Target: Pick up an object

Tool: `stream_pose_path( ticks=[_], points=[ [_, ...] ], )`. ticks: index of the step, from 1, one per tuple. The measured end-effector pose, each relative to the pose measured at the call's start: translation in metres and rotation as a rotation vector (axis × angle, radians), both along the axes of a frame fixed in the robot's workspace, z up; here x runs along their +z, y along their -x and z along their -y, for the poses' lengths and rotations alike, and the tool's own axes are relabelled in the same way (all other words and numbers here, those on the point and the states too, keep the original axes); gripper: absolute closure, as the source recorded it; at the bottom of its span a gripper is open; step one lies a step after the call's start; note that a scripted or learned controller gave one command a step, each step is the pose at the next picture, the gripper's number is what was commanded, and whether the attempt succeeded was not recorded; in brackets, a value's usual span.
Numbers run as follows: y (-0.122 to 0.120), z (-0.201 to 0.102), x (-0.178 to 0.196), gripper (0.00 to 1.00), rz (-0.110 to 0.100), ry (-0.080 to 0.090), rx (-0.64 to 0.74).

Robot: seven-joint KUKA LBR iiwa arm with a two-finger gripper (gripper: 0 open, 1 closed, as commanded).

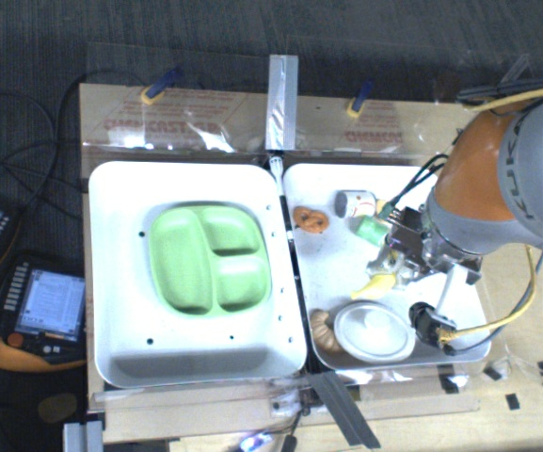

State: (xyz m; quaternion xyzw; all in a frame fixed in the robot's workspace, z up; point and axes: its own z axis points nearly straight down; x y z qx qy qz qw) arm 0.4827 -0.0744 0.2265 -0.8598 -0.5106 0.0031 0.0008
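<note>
My gripper [395,264] hangs low over the right bin [323,276], right of its middle, under the orange-banded wrist. A yellow piece [373,286] lies just below it and a green block [373,230] just above-left. Farther back sit a small grey-white can [354,202] and an orange-brown lump [311,219]. At the front of that bin rests a round white lid-like dish [375,331] with a tan ball [322,326] beside it.
A green divided tray [207,258] lies in the left bin [120,281]. A raised divider [288,252] runs between the bins. Cables and a black part [424,318] trail from the arm over the right bin's front corner. Screens sit off the bench at left.
</note>
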Motion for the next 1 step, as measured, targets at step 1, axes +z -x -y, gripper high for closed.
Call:
stream_pose_path(
  ticks=[1],
  points=[
    [-0.0012, -0.0238, 0.0427, 1.00, 0.003, 0.000, 0.125]
  ],
)
